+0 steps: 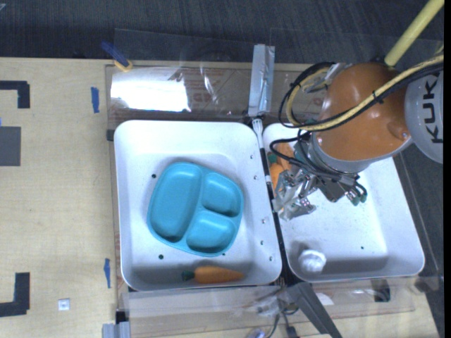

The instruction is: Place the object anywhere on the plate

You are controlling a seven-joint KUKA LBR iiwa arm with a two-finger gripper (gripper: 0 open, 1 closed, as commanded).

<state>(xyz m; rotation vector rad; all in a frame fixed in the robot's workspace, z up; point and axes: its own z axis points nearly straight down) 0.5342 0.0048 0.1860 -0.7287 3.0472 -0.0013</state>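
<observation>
Camera view, looking down on the bench (49, 189): two white bins side by side. Left bin (134, 146) holds a blue plate (196, 206) w/ three compartments, sitting roughly mid-bin. Just below the plate, by the bin's near wall, lies a carrot (215, 274), on its side, apart from the plate. Right bin (380, 238) has a small whitish lump (311, 260) near its front-left corner; can't tell what it is.

Arm (359, 122) comes in from the right, wrist hanging over the right bin's left side. Jaws (294, 201) sit low near the divider between bins, something orange (277, 169) just beside them. Can't tell if the jaws are open, closed or gripping; too much clutter and glare.

Which object is meant isn't certain. If it's the orange piece by the jaws, prob. a light, stiff, smooth toy: slippery-ish, so grab across the middle, not the tip. Wall close by makes approach tight.
</observation>
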